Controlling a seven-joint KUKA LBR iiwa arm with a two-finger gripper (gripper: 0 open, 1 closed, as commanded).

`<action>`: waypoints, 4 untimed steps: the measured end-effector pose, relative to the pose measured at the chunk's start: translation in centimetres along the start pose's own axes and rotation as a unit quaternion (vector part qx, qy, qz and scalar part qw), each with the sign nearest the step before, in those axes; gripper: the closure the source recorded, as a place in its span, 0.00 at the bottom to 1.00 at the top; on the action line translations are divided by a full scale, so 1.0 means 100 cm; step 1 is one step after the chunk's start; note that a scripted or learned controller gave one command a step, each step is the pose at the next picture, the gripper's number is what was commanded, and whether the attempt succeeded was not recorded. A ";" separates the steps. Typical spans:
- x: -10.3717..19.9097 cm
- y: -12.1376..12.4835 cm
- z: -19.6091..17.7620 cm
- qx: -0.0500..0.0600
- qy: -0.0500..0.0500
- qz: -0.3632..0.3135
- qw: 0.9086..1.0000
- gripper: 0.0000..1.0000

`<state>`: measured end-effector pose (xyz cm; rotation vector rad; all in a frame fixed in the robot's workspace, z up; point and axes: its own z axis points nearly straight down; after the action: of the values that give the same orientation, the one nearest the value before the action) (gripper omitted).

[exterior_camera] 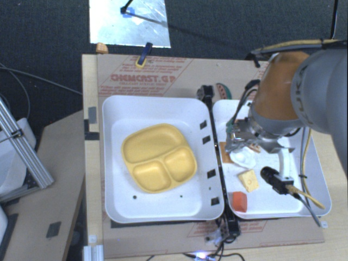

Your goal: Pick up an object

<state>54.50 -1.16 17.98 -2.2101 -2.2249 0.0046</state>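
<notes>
Dark carpet is seen around a bench (65, 140) covered by a printed cardboard sheet (163, 75), on which two white bins are set side by side.

Left bin (117, 109): one yellow divided plate (159, 157), laid flat near the middle.

Right bin (322, 196): a white lump (246, 157), a yellow block (249, 180) just below it, and an orange block (239, 201) by the near wall.

Gripper (237, 140): positioned low over the right bin's left side, just above the white lump. Whether it is apart or together cannot be told, and nothing is seen held.

Cardboard, far edge: a blue and yellow tool (144, 55) and a small tan cube (101, 48).

Floor beyond: a silver sheet (129, 14).
</notes>
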 end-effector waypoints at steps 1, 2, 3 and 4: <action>0.083 -0.047 -0.004 -0.002 0.001 -0.003 1.000 1.00; 0.173 -0.039 -0.070 -0.007 0.002 -0.004 1.000 1.00; 0.123 -0.058 -0.247 -0.014 0.002 0.002 1.000 1.00; 0.200 -0.057 -0.166 0.000 -0.001 -0.002 1.000 1.00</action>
<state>48.73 18.79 34.68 -2.2069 -2.2303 0.0052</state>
